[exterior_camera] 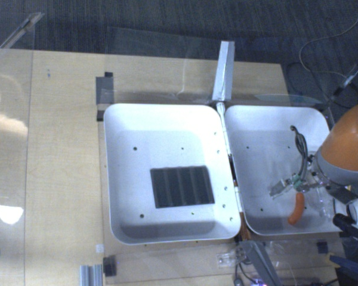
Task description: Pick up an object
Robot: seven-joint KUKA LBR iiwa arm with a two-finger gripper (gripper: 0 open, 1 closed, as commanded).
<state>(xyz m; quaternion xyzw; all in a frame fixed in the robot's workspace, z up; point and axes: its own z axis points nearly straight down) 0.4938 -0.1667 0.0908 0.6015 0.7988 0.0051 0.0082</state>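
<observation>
A small orange, sausage-shaped object (pixel 296 210) lies near the front of the right bin (pixel 256 130). My gripper (pixel 284 187) hangs low over that bin, just above and to the left of the orange object's upper end. The arm's orange band (pixel 349 139) bulks in from the right edge, and black cables (pixel 299 143) run along the wrist. A dark ridged rectangular pad (pixel 182 186) lies flat in the middle of the left bin (pixel 125 159).
A clear, glassy item (pixel 323 205) sits beside the orange object at the right bin's front right. A metal post (pixel 224 70) stands behind the seam between the bins. Brackets and cables (pixel 256 261) crowd the front edge.
</observation>
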